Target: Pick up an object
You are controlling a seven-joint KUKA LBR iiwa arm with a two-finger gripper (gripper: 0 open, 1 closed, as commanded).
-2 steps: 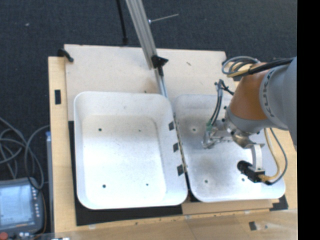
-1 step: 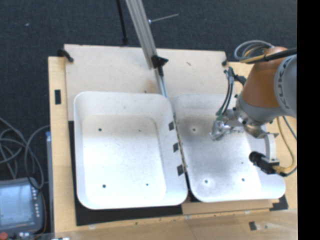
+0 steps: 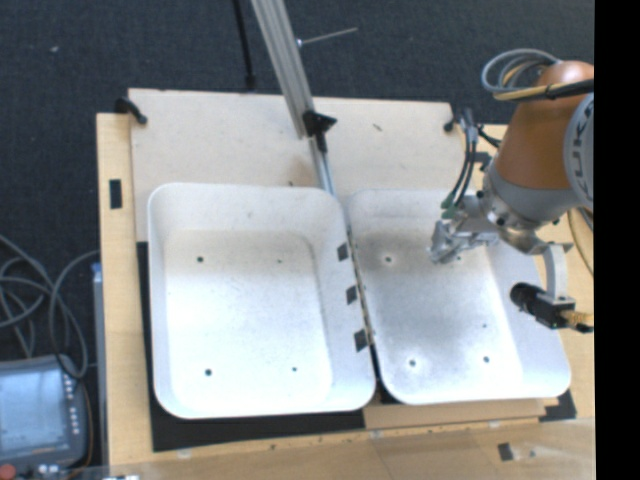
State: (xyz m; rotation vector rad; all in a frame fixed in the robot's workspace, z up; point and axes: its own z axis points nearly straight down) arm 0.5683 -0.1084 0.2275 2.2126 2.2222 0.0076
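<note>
Camera view: the grey-and-orange arm reaches in over the right bin, its gripper low above the speckled floor near that bin's far edge, a little right of the middle. How far the hand is open cannot be told at this size, and nothing can be made out in its grasp. No loose object to pick up is visible on the floor of the right bin or of the left bin; both show only small dark dots and grey scuffing. A small black fitting sits at the right bin's right edge. By this evidence, the pick is not done: nothing appears lifted, and the whole grasp is left.
</note>
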